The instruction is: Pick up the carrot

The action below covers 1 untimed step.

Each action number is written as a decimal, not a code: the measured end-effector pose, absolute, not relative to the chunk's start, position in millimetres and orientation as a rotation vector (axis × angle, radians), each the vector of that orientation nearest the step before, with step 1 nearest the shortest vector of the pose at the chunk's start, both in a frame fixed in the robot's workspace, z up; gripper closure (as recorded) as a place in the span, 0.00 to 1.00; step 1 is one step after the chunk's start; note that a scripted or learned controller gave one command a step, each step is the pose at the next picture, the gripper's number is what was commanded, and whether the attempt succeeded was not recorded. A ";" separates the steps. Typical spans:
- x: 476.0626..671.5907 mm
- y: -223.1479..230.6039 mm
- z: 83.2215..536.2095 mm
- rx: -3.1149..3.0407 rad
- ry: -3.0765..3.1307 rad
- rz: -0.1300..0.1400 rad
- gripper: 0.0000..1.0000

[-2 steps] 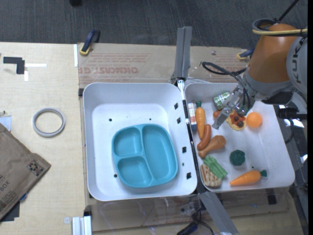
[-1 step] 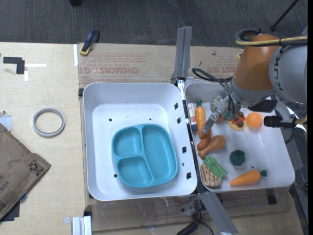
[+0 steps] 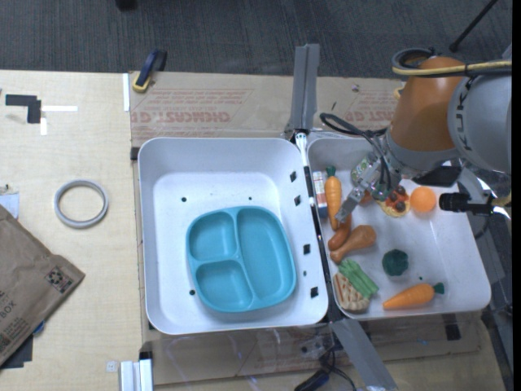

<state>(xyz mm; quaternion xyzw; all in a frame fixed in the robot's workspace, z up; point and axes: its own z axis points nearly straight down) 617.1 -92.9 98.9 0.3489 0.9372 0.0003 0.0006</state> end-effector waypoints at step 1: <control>617.1 -92.9 98.9 1.096 2.943 0.001 0.00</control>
